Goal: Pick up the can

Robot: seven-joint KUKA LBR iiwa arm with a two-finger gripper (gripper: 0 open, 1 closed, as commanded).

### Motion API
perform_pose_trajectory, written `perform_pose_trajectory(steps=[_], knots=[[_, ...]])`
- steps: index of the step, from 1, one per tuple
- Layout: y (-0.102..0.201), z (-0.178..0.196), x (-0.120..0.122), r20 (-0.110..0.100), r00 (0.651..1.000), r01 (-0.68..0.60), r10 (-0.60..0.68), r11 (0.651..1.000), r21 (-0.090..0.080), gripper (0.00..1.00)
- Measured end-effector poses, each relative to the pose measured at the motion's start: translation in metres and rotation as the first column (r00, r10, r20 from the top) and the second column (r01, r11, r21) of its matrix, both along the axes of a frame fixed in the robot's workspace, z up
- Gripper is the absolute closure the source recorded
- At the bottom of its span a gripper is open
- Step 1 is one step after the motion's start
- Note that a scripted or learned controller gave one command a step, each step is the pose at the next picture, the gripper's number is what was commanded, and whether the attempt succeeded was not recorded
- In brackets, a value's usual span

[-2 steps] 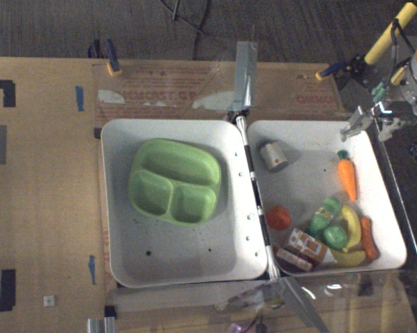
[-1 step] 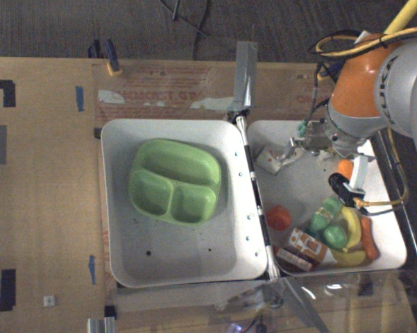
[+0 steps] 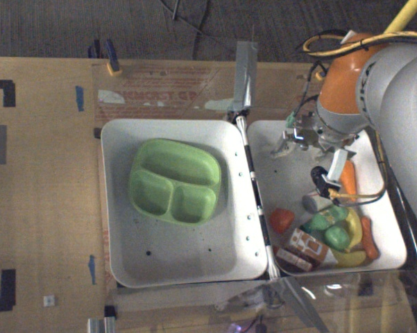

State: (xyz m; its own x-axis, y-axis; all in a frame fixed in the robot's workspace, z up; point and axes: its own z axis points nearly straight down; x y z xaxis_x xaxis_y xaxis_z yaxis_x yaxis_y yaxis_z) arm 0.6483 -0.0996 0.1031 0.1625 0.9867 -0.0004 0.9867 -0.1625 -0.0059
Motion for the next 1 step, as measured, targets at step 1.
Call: perform_pose_trajectory(steps=[1], knots=[[-0.0709, -0.0142, -0.0009, 0.003, 0.998, 0.068, -0.068, 0.998, 0.003, 0.0]])
